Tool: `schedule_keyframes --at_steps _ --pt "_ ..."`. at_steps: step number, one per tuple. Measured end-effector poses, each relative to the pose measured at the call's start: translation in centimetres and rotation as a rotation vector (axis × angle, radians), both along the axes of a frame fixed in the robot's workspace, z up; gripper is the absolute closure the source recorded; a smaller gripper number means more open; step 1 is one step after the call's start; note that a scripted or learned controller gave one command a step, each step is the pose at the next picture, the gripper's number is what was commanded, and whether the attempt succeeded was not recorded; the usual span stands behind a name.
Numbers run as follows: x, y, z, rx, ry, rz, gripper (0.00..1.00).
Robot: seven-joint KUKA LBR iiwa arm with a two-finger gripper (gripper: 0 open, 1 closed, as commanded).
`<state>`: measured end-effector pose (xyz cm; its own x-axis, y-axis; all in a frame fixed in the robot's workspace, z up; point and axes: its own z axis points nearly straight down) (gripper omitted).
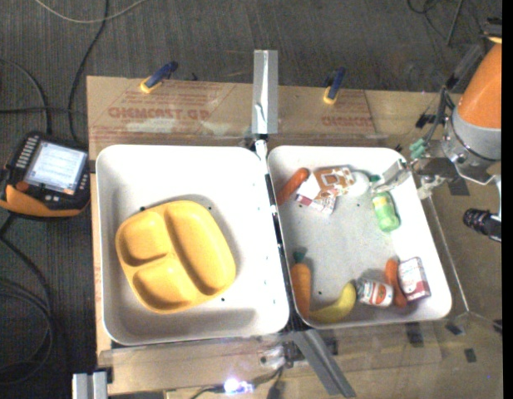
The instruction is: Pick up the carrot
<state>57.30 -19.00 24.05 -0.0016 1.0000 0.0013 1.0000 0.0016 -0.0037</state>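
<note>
Gripper (397, 175) poised at the right bin's (422, 223) 1 o'clock edge.
Whether it is spread or pinched, I cannot tell. The carrot (301, 283) lies at the bin's 7 o'clock corner, just beside a banana (337, 302).

Single fixed overhead view, slanted down on the bench: left bin (106, 223) and right bin (431, 239) both fully framed, moderately distant.
</note>
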Motion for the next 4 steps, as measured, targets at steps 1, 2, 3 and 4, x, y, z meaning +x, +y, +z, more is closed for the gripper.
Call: schedule_keyframes --at_steps 1,2,3,4 --pt "-3.0 2.7 -2.2 -0.001 0.000 0.083 0.00" --pt "-3.8 9.3 -8.7 0.000 0.000 0.041 0.00" --pt "-8.9 8.8 -14.3 -0.004 -0.004 -0.031 0.00" --pt "-8.4 8.6 -14.9 -0.018 -0.025 0.162 0.00"
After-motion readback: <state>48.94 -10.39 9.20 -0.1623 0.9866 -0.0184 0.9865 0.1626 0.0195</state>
